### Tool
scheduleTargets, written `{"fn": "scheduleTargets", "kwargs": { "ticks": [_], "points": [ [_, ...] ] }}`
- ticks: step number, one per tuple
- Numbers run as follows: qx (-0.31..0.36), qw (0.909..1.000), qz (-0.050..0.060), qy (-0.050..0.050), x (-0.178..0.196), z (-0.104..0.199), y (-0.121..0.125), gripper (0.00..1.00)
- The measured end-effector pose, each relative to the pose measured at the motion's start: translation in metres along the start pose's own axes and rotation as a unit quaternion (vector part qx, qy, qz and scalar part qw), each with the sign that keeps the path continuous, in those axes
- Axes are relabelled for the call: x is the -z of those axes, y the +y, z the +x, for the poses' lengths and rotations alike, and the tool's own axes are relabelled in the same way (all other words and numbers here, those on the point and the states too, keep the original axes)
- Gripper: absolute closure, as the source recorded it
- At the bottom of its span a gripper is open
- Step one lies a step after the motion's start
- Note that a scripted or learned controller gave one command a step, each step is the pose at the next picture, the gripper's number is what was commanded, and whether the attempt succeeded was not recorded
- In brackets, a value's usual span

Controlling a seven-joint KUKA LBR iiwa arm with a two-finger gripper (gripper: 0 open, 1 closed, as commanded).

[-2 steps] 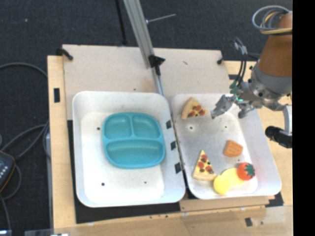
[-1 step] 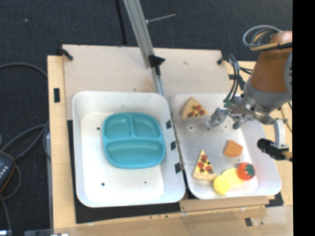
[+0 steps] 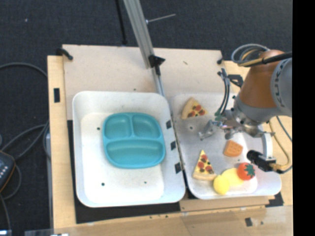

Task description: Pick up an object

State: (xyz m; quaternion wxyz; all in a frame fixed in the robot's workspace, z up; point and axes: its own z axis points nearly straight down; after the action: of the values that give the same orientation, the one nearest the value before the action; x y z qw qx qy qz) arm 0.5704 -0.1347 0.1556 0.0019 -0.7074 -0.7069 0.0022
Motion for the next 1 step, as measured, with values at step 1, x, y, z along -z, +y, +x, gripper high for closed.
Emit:
{"fn": "scheduleTargets", "kwargs": {
  "ticks": [1],
  "points": [
    [0.000, 1.0000, -0.001, 0.000, -0.0530, -0.0007, -0.0009, 0.00]
  ]
}}
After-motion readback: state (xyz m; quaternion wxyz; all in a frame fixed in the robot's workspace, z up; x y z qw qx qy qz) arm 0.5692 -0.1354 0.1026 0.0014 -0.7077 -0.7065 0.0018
